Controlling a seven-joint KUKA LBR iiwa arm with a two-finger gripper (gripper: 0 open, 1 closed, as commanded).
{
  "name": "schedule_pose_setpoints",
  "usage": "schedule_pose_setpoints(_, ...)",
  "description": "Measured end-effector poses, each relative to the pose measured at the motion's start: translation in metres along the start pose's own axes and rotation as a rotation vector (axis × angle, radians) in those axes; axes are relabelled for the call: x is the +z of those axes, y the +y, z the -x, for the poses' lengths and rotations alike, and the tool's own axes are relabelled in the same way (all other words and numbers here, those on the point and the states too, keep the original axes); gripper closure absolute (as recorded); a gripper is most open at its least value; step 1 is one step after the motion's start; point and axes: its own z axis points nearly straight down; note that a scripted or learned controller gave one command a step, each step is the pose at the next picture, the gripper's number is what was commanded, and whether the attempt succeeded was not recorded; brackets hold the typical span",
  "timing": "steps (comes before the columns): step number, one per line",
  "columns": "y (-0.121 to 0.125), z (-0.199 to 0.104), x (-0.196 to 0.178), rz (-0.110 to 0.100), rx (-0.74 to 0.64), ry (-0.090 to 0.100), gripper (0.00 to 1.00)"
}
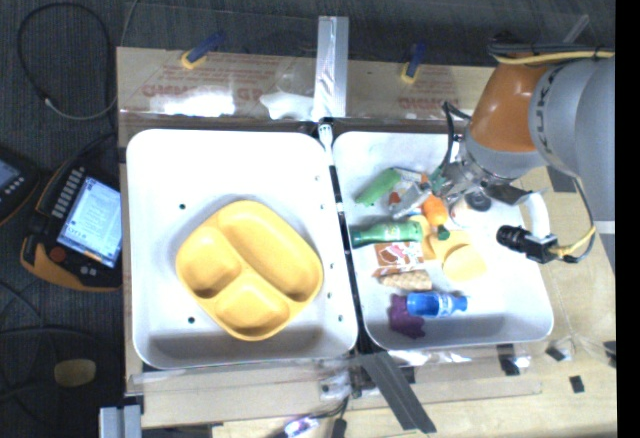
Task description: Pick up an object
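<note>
**Arm low over the crowded right bin**

The arm's jaws [440, 188] sit down among the clutter in the right bin [520, 311], just beside an orange object [434, 209] and a green tube [385, 232] (whether they are open or closed, I cannot tell). Nearer the front lie a blue bottle [433, 304] and a yellow disc [463, 261]. The left bin [160, 166] holds a yellow divided tray [250, 268].

your bins [160, 176]: white
your tray [250, 266]: yellow
your tube [385, 232]: green
your bottle [432, 305]: blue
your arm [560, 121]: grey, orange band
</note>
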Motion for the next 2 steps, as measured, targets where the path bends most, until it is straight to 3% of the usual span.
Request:
schedule_pose_setpoints(1, 0.001, -0.001, -0.01, 0.003, 0.001, 0.003, 1.0)
schedule_pose_setpoints(2, 0.033, -0.048, -0.103, -0.008, -0.078, 0.006, 1.0)
